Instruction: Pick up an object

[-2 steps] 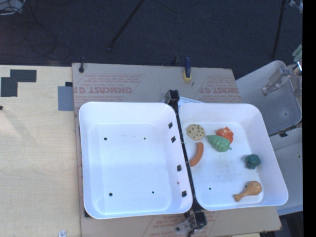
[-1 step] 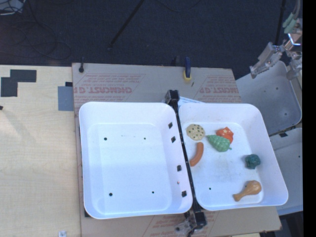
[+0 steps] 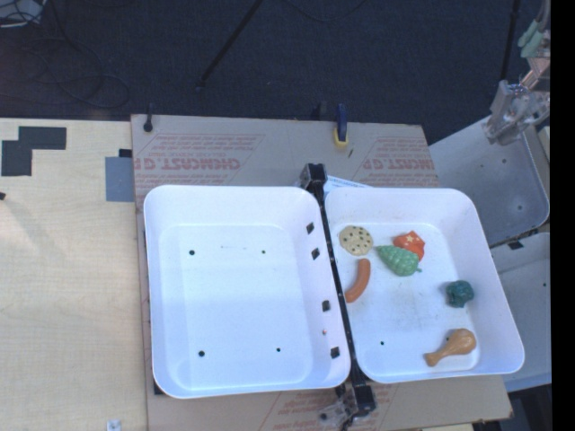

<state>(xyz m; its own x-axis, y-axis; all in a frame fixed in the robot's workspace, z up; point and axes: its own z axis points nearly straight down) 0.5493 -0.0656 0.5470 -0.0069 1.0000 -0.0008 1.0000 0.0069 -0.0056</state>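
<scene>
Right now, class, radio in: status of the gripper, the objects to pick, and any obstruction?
Gripper far back right, away from bins. Cookie, sausage, drumstick lie loose in right bin. Nothing covering them.

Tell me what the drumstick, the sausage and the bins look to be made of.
Drumstick: probably moulded plastic toy food, smooth tan surface with a soft sheen. Sausage: likely the same, uniform orange-brown, smooth. Both bins: seemingly thin formed white plastic, rounded corners and rolled rims, fairly matte.
</scene>
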